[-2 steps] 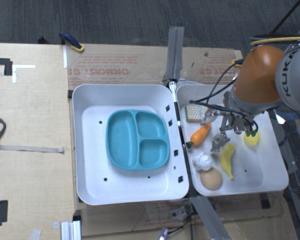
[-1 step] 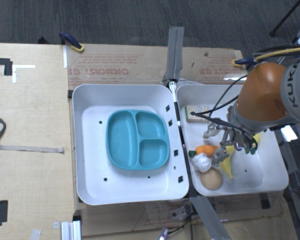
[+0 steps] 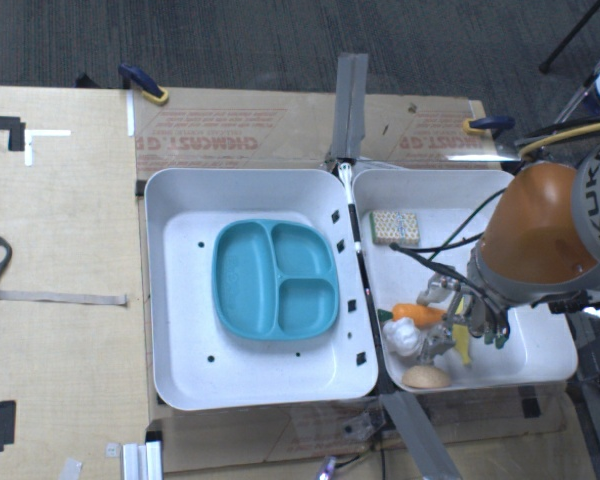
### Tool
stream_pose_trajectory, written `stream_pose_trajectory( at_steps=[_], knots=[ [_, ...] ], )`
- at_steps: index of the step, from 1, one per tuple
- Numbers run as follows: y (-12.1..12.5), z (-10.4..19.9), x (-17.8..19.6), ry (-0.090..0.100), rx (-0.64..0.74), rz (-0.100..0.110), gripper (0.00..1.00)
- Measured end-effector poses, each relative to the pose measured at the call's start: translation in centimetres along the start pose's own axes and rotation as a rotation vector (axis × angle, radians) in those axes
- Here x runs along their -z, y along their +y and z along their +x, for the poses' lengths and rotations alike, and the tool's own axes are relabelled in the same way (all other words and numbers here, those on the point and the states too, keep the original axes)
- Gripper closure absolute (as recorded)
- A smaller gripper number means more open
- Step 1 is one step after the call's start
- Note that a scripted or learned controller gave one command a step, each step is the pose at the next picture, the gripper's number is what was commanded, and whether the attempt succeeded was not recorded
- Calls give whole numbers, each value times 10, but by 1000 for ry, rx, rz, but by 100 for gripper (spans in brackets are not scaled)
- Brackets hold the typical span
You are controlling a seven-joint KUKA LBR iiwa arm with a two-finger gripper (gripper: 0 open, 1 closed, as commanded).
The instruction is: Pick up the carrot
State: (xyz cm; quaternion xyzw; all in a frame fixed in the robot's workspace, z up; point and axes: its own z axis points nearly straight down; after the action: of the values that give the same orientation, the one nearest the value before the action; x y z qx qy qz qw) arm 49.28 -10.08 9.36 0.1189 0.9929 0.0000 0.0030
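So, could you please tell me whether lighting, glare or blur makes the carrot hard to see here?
In the camera view the light is even and soft, with no strong glare on the white bins; the carrot reads clearly orange, though the gripper beside it is small and cluttered with cables.

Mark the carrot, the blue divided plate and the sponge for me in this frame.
carrot [image 3: 417, 313]: camera view, middle of its orange body, right bin.
blue divided plate [image 3: 242, 276]: camera view, floor of its large left compartment, left bin.
sponge [image 3: 395, 227]: camera view, centre of its speckled top face, right bin.

Divided plate [image 3: 276, 279] in left bin [image 3: 170, 298]; carrot [image 3: 417, 313] in right bin [image 3: 540, 353]
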Motion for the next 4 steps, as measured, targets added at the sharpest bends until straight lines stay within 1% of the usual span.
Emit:
stream_pose_trajectory(
  at_steps=[1, 2, 3, 4],
  knots=[
    [16, -47, -1, 0, 55, 0, 0],
    [17, -49, 10, -6, 59, 0, 100],
    [17, -49, 10, -6, 59, 0, 0],
    [14, -32, 0, 0, -19, 0, 0]
  ],
)
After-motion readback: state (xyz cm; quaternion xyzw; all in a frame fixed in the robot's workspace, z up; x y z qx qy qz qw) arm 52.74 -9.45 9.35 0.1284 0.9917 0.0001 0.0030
